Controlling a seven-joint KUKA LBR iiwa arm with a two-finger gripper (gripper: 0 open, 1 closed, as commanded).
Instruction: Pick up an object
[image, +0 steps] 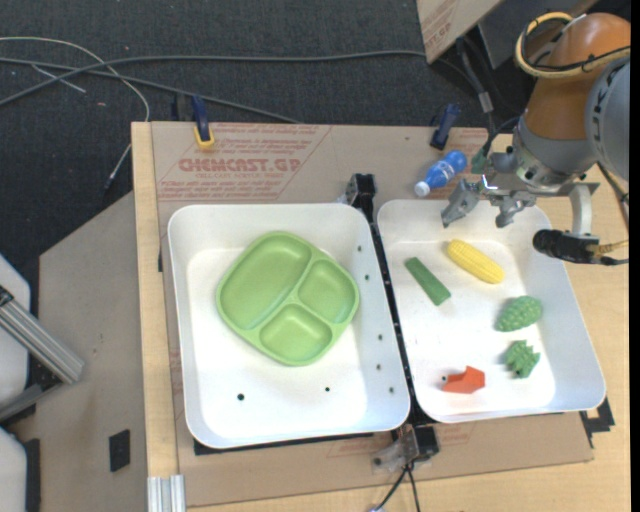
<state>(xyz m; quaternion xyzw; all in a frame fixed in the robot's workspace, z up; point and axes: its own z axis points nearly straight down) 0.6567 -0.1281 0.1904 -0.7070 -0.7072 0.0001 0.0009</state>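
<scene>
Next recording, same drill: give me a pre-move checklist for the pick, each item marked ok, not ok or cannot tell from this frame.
1. Tool free of any load: ok, its fingers stand apart with nothing between them.
2. Tool over the right bin that holds the small items: ok, it hangs at the bin's far edge.
3. Nearest target free to grasp: ok, the yellow corn lies alone, just in front of the tool.
4. Neighbours apart: ok, the green stick, green bunch, small green piece and orange piece do not touch one another.
5. Tool height above the bin floor: cannot tell from this view.
6. Left bin: ok, the green divided plate lies flat, away from the tool.
</scene>
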